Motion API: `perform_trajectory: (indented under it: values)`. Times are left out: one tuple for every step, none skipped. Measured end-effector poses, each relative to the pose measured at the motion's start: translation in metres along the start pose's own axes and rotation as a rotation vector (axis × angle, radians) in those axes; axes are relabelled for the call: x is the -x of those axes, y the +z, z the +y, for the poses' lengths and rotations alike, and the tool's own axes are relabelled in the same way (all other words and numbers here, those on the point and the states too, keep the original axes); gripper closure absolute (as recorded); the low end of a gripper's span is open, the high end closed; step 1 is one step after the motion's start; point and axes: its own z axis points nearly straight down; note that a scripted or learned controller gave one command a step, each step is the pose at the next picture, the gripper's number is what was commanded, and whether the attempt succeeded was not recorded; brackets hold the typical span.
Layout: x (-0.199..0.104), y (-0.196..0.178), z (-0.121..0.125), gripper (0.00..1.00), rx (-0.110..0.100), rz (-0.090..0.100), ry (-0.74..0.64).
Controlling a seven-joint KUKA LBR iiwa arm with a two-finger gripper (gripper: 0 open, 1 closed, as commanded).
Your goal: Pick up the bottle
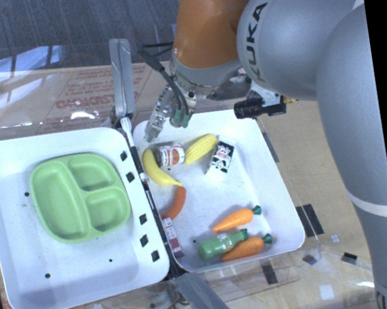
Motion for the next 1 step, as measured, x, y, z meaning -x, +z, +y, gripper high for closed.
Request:
perform_trajectory:
  values:
    - [0.0081,-0.1603,-0.0338,1.00,0.008,-0.017,-0.131]
